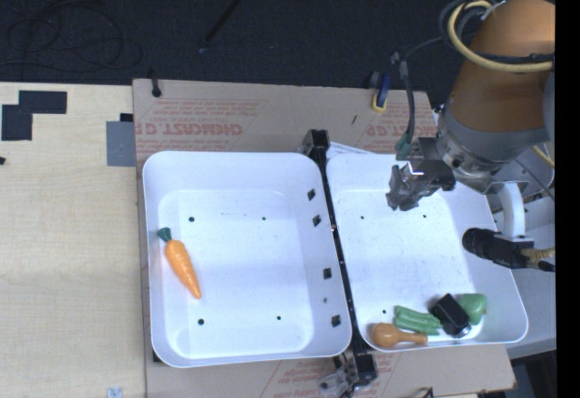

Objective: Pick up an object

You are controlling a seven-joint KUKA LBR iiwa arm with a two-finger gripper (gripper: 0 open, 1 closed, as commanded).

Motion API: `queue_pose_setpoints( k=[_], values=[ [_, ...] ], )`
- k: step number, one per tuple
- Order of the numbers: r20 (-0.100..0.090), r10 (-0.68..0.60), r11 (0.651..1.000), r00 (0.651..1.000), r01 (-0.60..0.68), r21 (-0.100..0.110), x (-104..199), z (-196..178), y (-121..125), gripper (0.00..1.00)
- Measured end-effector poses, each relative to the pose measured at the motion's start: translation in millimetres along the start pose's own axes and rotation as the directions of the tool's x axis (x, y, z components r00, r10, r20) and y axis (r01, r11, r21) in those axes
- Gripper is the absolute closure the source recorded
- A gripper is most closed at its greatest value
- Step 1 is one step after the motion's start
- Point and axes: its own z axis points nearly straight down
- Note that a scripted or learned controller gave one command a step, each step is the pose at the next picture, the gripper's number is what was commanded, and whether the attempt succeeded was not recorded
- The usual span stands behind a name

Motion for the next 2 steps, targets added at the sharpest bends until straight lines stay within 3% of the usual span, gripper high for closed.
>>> queue_pose_setpoints(
  k=[1,2],
  values=[
    [-0.003,-0.01,1.0,1.0,0.01,-0.015,57,-25,-2,1.0],
    [-0.002,-0.01,1.0,1.0,0.01,-0.016,121,-58,-15,1.0]
  ],
)
